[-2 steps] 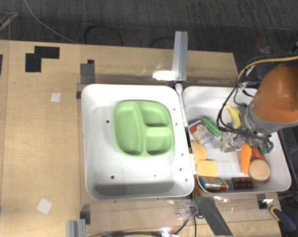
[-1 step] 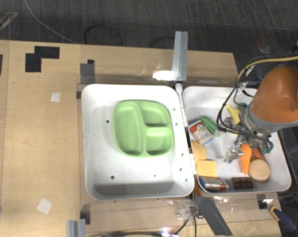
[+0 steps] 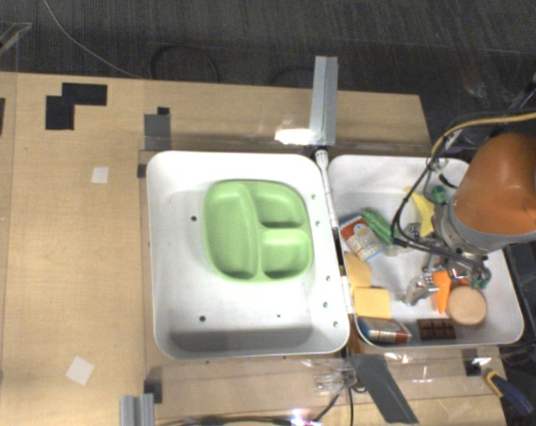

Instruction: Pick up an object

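The right bin [image 3: 379, 174] holds a jumble of small things. Among them are a red-and-white can [image 3: 361, 238], a green item [image 3: 377, 224] and a yellow piece [image 3: 421, 209]. There are also two pale yellow cheese-like slabs [image 3: 372, 303], a brown chocolate bar [image 3: 435, 330], a dark red tube [image 3: 385, 334], a round tan disc [image 3: 468, 307] and an orange carrot-like piece [image 3: 441, 293]. My gripper [image 3: 424, 287] reaches down into this bin from the right. It is low among the objects, right beside the orange piece and left of the tan disc. The arm's orange band [image 3: 503, 185] hides the bin's right side.
The left bin [image 3: 175, 264] holds a green divided tray [image 3: 255, 229] in its upper middle. A metal post [image 3: 324, 96] stands behind the divider between the bins. Cables loop over the right bin's back near the arm.
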You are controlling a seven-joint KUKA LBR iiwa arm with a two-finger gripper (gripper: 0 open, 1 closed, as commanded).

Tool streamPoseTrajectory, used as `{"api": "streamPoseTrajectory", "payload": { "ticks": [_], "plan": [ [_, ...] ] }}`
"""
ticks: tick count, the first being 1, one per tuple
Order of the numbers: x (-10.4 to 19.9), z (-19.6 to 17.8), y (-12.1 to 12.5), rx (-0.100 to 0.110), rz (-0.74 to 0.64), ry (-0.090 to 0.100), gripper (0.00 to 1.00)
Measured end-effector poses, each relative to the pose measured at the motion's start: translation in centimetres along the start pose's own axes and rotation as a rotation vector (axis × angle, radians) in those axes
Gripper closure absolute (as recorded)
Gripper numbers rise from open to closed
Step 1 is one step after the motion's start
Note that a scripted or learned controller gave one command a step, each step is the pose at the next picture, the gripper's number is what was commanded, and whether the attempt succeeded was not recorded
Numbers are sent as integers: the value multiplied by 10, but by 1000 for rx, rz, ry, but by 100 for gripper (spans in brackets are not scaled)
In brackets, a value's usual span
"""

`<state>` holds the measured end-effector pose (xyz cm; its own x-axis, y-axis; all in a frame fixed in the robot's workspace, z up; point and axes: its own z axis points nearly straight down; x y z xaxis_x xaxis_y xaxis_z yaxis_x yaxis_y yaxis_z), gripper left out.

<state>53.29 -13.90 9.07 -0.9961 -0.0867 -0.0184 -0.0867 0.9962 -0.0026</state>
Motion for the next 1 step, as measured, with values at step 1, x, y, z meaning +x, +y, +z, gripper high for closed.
{"api": "streamPoseTrajectory", "payload": {
  "ticks": [1],
  "plan": [
    [-6, -15, 0, 5, -7, -18, 100]
  ]
}}
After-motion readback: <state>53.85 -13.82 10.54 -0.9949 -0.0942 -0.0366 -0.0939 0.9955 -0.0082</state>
